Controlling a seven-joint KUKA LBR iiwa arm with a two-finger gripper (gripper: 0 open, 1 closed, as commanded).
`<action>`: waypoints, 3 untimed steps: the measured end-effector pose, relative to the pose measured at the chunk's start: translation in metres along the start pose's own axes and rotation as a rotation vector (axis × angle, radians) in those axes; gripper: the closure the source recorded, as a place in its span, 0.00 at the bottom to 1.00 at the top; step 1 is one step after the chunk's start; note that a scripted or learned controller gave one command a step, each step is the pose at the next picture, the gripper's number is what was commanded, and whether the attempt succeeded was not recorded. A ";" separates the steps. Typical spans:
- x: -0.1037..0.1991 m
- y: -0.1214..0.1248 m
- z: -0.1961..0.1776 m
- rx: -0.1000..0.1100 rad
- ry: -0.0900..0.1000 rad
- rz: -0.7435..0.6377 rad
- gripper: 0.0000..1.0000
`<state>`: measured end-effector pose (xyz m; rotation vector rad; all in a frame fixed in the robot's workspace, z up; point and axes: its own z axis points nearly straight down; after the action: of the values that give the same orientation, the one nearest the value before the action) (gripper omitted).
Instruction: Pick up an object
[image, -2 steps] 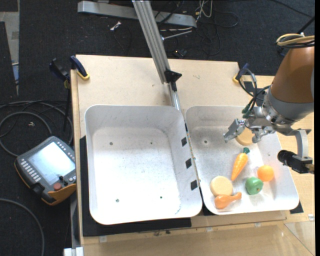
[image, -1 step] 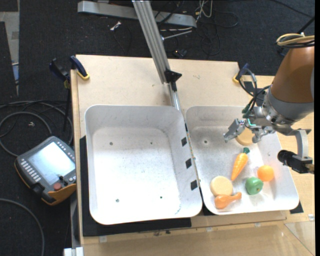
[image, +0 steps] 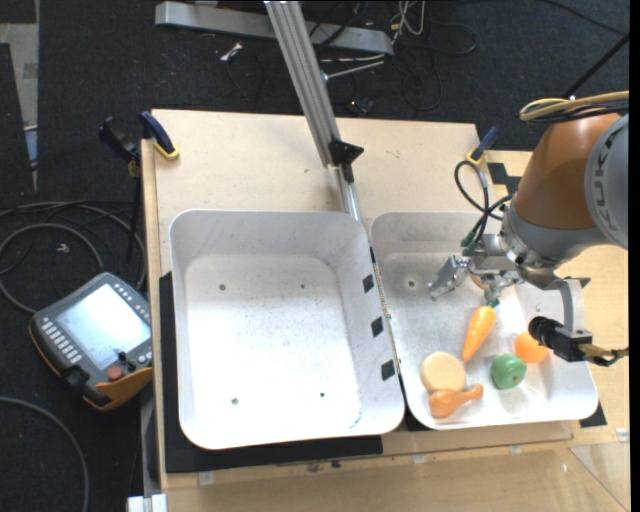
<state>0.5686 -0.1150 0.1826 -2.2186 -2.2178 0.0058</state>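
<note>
Plywood table (image: 260, 170) | pincer (image: 447, 277) open above right bin (image: 410, 250) | descend squarely over carrot (image: 479, 331), closing along its narrow width

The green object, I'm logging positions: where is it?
The green object lies in the right bin, near its front right corner, between the cream disc and a small orange piece.

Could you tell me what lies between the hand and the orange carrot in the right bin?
Bare white bin floor: in the camera view the hand sits up-left of the carrot, with nothing between them.
</note>
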 end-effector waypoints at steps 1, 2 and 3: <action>0.000 0.003 0.064 0.001 0.000 0.001 0.00; 0.001 0.003 0.088 -0.004 -0.001 0.000 0.00; 0.001 0.003 0.077 -0.007 -0.001 0.001 1.00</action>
<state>0.5715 -0.1143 0.1054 -2.2235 -2.2207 -0.0012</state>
